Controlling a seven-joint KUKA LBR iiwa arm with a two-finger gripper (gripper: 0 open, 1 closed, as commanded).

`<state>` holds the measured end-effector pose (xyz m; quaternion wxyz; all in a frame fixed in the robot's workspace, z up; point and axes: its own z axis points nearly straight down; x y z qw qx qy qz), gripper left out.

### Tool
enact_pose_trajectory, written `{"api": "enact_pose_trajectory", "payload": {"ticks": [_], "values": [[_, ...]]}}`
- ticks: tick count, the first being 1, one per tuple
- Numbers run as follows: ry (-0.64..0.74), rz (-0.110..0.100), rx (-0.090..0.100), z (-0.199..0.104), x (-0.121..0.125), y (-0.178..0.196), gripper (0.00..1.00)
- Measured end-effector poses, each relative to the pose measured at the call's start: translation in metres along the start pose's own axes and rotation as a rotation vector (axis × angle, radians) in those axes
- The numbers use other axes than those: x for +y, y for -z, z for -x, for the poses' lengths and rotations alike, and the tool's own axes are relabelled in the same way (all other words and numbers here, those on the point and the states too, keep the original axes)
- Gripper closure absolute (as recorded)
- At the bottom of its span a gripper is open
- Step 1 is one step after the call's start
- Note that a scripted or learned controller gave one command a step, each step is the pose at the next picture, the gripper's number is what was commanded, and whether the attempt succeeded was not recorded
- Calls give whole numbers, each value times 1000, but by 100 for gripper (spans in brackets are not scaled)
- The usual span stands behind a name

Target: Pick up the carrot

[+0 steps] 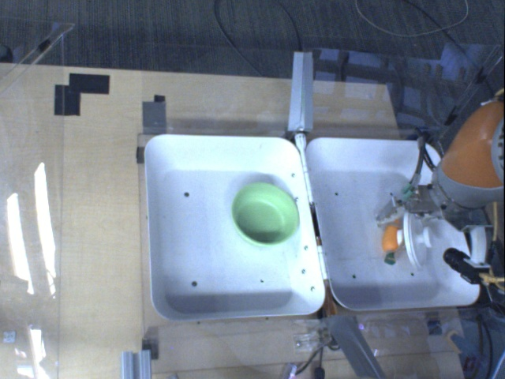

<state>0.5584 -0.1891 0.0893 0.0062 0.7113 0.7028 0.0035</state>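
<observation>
Gripper (pixel 398 221) sits right of frame over the right bin (pixel 355 290); I can't tell its state, carrot (pixel 390 239) right against it.

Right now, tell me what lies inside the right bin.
The right bin holds the carrot, lying near its right side, with the gripper right over it. The arm covers the bin's far right, so anything there is hidden.
</observation>
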Motion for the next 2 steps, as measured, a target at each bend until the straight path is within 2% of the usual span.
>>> {"api": "enact_pose_trajectory", "payload": {"ticks": [1, 2], "values": [[3, 5, 1, -2, 3, 11, 100], [-29, -9, 4, -80, -47, 87, 100]]}}
